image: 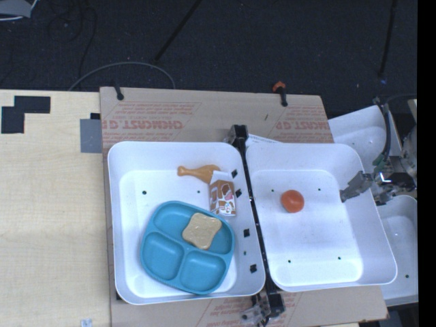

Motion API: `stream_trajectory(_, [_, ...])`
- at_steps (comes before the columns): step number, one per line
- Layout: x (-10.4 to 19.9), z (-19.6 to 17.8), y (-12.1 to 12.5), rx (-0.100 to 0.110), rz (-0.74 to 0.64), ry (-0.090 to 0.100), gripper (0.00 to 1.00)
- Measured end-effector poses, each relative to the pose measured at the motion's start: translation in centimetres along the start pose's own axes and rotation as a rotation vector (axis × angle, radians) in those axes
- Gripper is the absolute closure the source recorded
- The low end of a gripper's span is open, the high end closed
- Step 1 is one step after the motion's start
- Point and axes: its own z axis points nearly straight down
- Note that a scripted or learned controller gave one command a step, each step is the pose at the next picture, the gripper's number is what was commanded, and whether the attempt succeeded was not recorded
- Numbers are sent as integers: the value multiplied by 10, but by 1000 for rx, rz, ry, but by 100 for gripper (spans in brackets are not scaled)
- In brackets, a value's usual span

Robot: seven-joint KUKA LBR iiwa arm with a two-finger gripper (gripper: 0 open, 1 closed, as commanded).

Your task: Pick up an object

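Observation:
A small orange-red ball [292, 201] lies in the right bin [320, 264], left of its middle. In the left bin [129, 182], a blue divided plate [170, 257] carries a tan slice of bread [201, 231]. Beside the plate, a brown-and-white carton [223, 197] stands near the divider, and a tan toy drumstick [197, 172] lies behind it. My gripper [368, 185] hangs over the right bin's right rim, well to the right of the ball and apart from every object. Nothing is visibly held.
The bins sit on a cardboard sheet [204, 118] over a light wooden bench [48, 203]. A black clip strip [245, 203] runs between the bins. White material [361, 131] and cables lie beyond the right bin, by the arm.

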Motion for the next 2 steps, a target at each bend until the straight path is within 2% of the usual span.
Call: stream_trajectory(2, [5,104,18,2,0,1,0])
